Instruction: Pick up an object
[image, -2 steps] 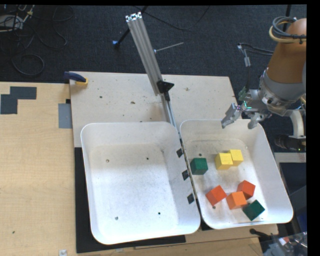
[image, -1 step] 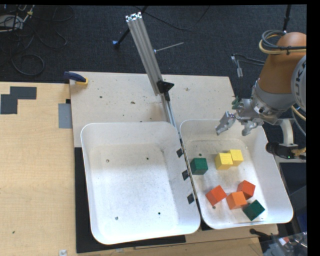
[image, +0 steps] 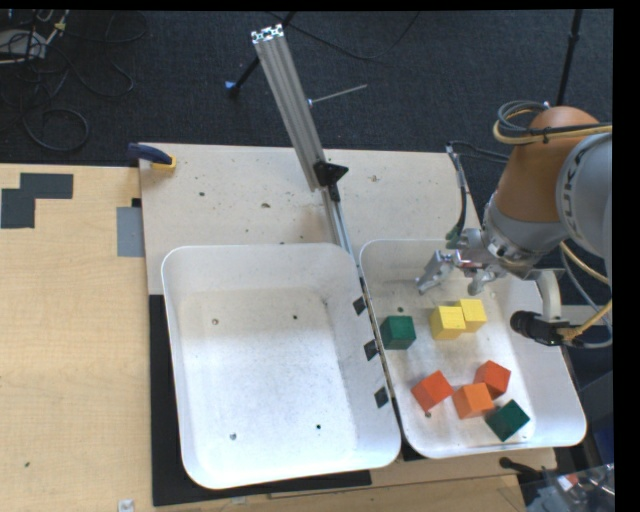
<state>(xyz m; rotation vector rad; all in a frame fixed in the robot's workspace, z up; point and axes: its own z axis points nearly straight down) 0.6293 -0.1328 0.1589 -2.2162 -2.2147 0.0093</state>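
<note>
Blocks nearest the camera: a dark green block (image: 507, 419) is seen at the near right of the right bin (image: 565, 425), touching or just beside an orange block (image: 473, 400).
Orange group: a red-orange block (image: 492, 377) is seen just behind that orange one, and a third orange block (image: 432, 390) is set to their left, slightly apart.
Left bin (image: 190, 290): it is placed beside the right bin, the two rims meeting along the middle, where small black clips (image: 372, 349) are seen.
Middle of right bin: a green cube (image: 399, 331) is seen near the left wall; two yellow blocks (image: 459, 318) are seen touching each other to its right.
Gripper (image: 455, 277): it is held above the far part of the right bin, just behind the yellow blocks; its fingers are seen spread apart, with nothing between them.
Arm (image: 555, 190): it is reached in from the right, its orange band seen above the wrist.
Far side: a slanted metal bar (image: 293, 110) is fixed behind the bins, and a blue-and-yellow clamp (image: 151, 155) is seen at the bench's far left corner.
</note>
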